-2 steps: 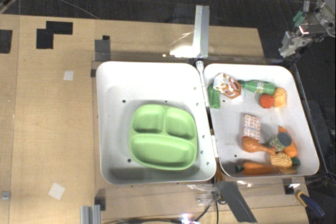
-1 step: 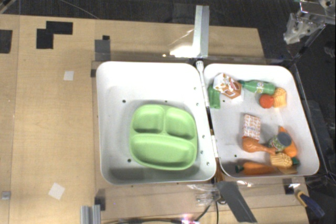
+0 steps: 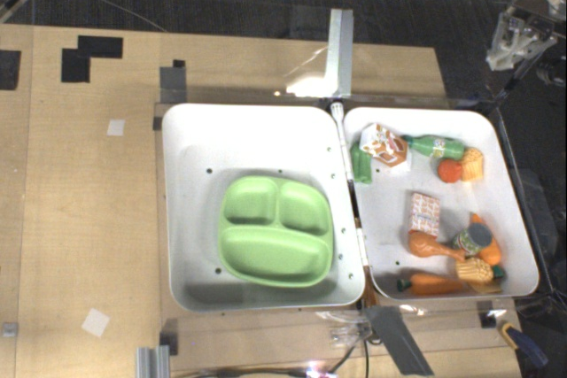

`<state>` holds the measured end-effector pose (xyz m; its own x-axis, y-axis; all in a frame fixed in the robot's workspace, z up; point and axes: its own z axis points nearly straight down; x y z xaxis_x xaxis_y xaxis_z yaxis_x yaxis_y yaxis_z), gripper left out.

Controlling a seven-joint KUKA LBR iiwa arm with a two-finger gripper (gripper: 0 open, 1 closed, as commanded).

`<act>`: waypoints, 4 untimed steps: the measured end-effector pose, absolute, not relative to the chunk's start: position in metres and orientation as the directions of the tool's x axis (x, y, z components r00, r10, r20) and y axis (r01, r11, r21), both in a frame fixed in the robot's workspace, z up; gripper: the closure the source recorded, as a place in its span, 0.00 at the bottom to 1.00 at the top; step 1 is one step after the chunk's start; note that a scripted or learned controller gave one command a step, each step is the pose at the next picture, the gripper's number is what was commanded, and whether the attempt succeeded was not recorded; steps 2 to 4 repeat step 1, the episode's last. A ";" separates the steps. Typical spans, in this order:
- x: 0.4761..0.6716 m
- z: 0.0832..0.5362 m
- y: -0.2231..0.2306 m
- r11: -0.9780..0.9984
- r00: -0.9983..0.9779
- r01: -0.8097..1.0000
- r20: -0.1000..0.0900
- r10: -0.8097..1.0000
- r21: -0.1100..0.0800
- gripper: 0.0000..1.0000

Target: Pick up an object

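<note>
Two white bins sit side by side on the counter; toy foods crowd the right one. Gripper at upper right, state undeterminable; objects lie below-left of it.

You get 1 fixed camera view, mounted above the bench and looking down at a slant. Far edge of the bench sits toward the top of frame, with dark floor beyond it; near edge runs along the bottom. The camera stands far enough back that you see both bins whole: left bin near centre, right bin toward the right side, the 2 touching along a shared rim. A wide stretch of bare bench fills your left third. The gripper shows small at upper right, beyond the right bin's far corner, over the dark floor.
</note>
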<state>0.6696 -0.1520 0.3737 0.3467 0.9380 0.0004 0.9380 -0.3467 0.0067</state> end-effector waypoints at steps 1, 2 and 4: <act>0.669 0.367 -0.159 -0.611 0.611 0.792 0.002 0.792 0.005 1.00; 0.669 0.367 -0.159 -0.611 0.611 0.792 0.002 0.792 0.005 1.00; 0.669 0.367 -0.159 -0.611 0.611 0.792 0.002 0.792 0.005 1.00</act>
